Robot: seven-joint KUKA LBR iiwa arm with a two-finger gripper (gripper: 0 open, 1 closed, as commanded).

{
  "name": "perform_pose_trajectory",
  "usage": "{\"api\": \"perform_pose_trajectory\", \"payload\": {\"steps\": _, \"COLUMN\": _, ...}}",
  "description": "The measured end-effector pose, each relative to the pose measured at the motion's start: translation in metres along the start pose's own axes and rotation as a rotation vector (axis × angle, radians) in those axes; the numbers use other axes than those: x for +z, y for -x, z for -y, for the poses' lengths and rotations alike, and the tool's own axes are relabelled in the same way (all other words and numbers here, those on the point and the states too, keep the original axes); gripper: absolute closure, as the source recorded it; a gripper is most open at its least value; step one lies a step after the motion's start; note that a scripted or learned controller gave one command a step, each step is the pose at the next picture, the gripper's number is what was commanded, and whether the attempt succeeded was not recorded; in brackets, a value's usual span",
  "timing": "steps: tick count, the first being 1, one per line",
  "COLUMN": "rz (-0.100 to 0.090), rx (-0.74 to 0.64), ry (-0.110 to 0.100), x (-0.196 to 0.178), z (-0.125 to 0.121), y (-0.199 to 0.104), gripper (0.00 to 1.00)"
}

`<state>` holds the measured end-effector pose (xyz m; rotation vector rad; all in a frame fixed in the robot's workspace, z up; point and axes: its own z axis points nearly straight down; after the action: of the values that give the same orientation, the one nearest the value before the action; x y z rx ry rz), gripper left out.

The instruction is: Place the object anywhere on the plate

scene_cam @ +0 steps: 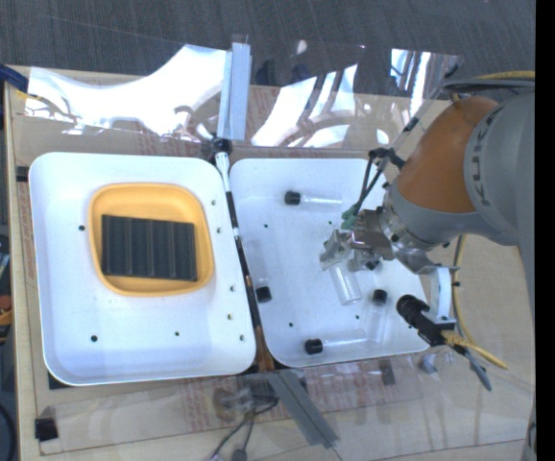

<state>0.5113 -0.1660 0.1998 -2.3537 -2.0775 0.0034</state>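
Note:
A yellow plate with a dark ridged centre lies in the left bin. My gripper hangs low over the middle of the right bin, well to the right of the plate. Just below it sits a pale, see-through shape. I cannot make out whether this is a loose object or part of the gripper. Nothing is visibly held.
Small black knobs stand in the right bin: one at the back, one at the left wall, one at the front and one beside the gripper. A ridge divides the bins.

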Motion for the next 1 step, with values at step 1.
{"api": "perform_pose_trajectory", "payload": {"steps": 1, "rz": 0.000, "rx": 0.000, "ry": 0.000, "x": 0.0000, "z": 0.0000, "y": 0.0002, "gripper": 0.00}}
